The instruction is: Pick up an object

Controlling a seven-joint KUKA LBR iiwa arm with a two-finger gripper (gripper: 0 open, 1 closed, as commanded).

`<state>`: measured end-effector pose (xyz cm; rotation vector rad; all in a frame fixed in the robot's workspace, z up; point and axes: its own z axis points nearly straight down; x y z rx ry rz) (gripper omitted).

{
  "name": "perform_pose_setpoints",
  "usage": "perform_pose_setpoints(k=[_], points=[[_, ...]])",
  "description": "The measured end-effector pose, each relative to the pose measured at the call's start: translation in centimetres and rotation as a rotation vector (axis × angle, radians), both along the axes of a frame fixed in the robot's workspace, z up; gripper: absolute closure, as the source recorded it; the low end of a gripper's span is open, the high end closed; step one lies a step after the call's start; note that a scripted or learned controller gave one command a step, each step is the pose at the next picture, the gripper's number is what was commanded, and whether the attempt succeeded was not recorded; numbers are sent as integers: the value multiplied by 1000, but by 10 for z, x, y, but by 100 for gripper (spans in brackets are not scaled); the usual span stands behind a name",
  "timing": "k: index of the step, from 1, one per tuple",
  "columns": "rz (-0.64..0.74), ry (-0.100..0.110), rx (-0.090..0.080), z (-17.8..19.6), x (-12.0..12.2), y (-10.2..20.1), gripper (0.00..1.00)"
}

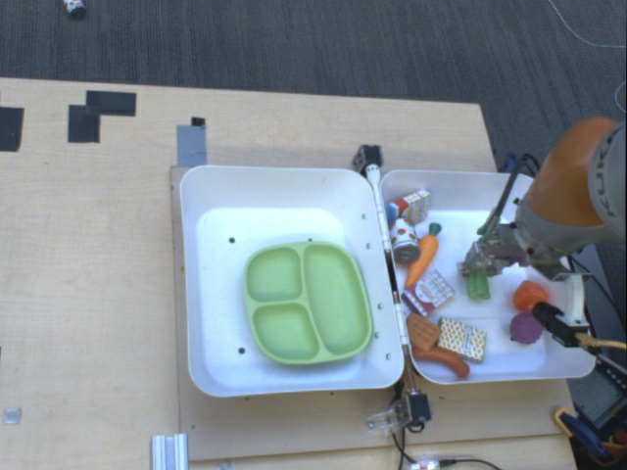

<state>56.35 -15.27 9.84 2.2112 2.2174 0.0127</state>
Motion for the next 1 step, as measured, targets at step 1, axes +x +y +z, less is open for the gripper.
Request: perform_pose_setpoints(k=[1], points=[[2,8,2,102,-19,60,100]])
